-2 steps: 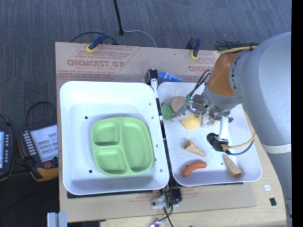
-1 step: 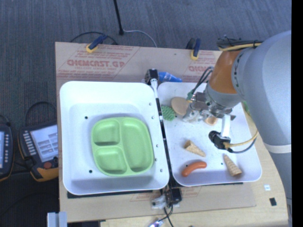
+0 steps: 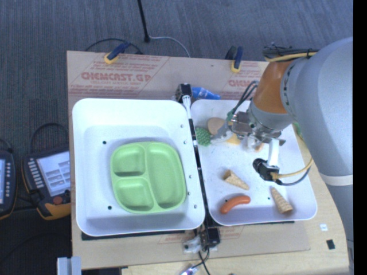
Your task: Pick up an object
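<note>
Hotdog [image 3: 235, 203] lies in the right bin [image 3: 304, 208], its long axis running left-low to right-high. Whether the gripper [image 3: 252, 137] above is clenched or released, I cannot tell.

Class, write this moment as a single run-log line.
arm: over right bin | tool: low at far side | hotdog, cones: loose | tray: left bin

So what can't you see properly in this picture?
- Claw: open or shut is hidden under the arm's wrist in the camera view.
- Yellow thing in the right bin: partly covered by the claw, so no telling what it is.
- Blue item behind the bins: too small to name.
</note>
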